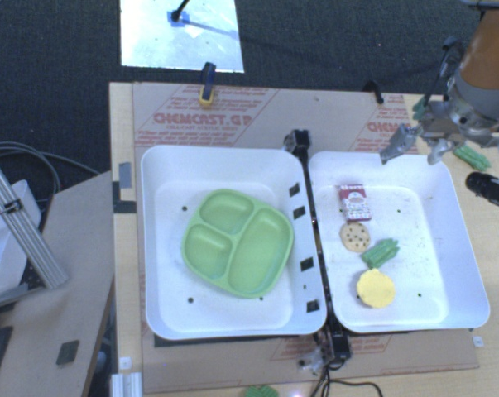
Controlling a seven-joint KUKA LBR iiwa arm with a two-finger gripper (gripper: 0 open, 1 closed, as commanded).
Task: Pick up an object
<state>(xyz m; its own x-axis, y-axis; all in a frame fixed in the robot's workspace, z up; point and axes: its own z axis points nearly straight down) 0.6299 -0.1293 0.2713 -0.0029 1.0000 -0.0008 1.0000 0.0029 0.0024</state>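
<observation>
Nearest the camera, along the bottom edge of the bench, a tangle of dark cables (328, 362) sits below the seam where the two bins meet.

Largest on the bench is the shallow white plastic left bin (162, 304), and lying flat in its middle is a pale green plastic plate with three compartments (237, 242). Just beside it, the shallow white plastic right bin (456, 296) holds four small things in a loose line from rear to front: a small red and white printed packet (354, 202), a round tan cookie with dark chips (354, 236) just below it, a small green leafy toy piece (380, 253) close to the cookie, and a flat round yellow piece (376, 289) at the front.

At the upper right, the grey arm's two-finger gripper (415, 145) hangs above the right bin's rear rim, well apart from all four things. Its two fingers are spread apart with nothing between them.
</observation>
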